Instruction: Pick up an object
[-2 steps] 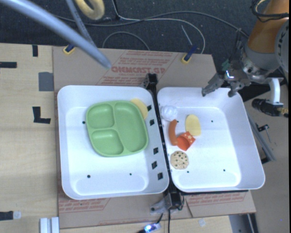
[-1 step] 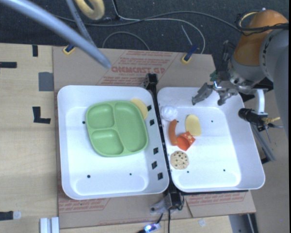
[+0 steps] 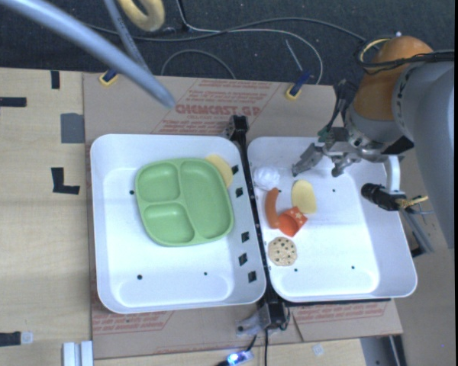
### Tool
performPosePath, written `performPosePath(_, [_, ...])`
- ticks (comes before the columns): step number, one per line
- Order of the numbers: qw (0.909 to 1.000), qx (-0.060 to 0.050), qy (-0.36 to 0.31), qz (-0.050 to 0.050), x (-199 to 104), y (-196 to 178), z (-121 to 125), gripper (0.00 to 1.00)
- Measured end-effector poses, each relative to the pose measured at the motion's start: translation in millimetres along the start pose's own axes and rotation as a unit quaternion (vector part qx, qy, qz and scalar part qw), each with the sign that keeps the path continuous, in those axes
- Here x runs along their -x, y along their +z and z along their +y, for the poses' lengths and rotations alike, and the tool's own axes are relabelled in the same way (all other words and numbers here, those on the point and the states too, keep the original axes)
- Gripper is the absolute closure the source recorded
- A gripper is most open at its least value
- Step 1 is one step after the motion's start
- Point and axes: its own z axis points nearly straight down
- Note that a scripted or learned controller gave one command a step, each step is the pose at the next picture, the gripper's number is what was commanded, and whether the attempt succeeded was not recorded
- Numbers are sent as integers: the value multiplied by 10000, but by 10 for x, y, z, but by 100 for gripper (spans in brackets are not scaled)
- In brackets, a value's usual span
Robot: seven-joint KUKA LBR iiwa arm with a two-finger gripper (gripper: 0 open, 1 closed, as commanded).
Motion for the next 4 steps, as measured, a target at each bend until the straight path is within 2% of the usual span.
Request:
performPosePath(1, [10000,20,-5,-8,-5,436,1,0])
performPosePath(2, [10000,33,-11,-11,-7,302,14,100])
performPosePath(4, [10000,35,0,2,-2,-834,94,100])
